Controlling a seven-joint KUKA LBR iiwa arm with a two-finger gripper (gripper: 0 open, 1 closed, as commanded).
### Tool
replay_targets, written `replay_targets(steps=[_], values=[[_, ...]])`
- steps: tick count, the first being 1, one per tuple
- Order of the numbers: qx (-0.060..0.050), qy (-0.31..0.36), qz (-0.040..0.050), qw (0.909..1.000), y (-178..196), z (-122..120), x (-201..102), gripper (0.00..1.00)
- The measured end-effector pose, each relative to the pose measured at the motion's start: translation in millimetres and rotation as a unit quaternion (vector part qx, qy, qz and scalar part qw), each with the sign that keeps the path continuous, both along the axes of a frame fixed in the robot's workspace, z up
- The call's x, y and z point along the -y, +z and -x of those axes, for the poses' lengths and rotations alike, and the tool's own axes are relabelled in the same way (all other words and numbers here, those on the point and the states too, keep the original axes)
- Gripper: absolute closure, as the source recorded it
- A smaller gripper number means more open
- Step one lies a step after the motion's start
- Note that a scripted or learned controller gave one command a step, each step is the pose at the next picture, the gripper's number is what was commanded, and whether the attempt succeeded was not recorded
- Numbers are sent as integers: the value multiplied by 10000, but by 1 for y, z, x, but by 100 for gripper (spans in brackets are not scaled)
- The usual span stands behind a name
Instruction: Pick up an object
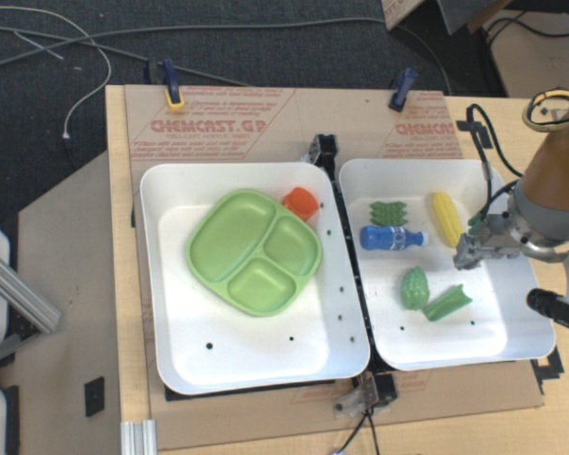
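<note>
Left bin (171,349) is holding a green divided plate (254,251), with a small orange toy (302,200) touching its upper right edge. Right bin (512,344) is carrying the candidates: blue bottle (391,239), corn cob (445,218), flat green leafy piece (388,212), knobbly green vegetable (415,288), green pod (448,302). Gripper (471,251) is hovering at the bin's right side, just beside the corn cob's lower end; jaw state: cannot tell. Nothing is being carried. Judgement: corn cob is the closest target; centring over its long axis and straddling its narrow width should be giving the surest grip
</note>
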State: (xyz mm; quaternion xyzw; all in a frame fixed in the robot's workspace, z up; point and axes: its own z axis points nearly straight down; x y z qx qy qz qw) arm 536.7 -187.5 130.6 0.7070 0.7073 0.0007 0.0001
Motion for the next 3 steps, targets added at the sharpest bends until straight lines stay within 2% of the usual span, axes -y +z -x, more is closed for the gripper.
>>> replay_targets(steps=[2, 3], values=[[32, 5, 16, 10000, 109, -6, -9, 100], [-6, 29, -13, 10000, 108, -14, -62, 100]])
